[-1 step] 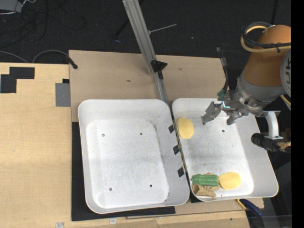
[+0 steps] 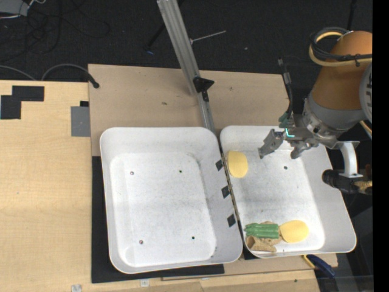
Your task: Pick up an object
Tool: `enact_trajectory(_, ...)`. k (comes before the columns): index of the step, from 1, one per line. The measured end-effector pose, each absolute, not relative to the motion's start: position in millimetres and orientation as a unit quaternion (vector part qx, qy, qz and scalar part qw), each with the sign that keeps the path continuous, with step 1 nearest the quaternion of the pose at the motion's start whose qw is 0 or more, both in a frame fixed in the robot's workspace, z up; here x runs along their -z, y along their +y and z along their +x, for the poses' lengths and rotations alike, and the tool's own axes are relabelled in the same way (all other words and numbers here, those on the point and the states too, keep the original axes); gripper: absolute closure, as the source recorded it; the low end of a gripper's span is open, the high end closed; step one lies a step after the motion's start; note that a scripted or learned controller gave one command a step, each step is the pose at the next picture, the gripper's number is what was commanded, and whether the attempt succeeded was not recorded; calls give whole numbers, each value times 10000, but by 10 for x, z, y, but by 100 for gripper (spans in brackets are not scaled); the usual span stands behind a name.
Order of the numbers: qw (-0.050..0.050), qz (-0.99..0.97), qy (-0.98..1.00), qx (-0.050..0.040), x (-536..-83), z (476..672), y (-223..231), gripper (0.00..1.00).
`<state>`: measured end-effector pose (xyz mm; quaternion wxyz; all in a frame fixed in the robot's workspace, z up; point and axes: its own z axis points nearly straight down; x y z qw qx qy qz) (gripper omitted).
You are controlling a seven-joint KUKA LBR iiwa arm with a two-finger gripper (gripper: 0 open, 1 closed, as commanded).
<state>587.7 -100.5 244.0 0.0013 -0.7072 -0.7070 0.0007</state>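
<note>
Gripper point(image 2: 283, 146) position: above the upper part of the right bin point(image 2: 331, 224), suspended from the grey arm with the orange band point(image 2: 343, 72) that enters from the right. Its 2 fingers point(image 2: 269, 145) are spread apart with nothing between them. Right bin contents: 1 yellow oval object point(image 2: 237, 164) against the left wall, just left of and below the gripper and apart from it; 1 green object point(image 2: 262, 229), 1 yellow round object point(image 2: 294, 230) and 1 tan object point(image 2: 262, 244) clustered at the lower edge, well apart from the gripper. The green object touches the yellow round object and lies just above the tan one. Left bin point(image 2: 121, 145) sits beside the right bin, joined by 3 black clips point(image 2: 225, 191).
</note>
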Motion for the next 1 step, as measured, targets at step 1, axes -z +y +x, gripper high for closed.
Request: enact_trajectory(1,34,-7071,-7071,-25,-1983,5802,-998,0)
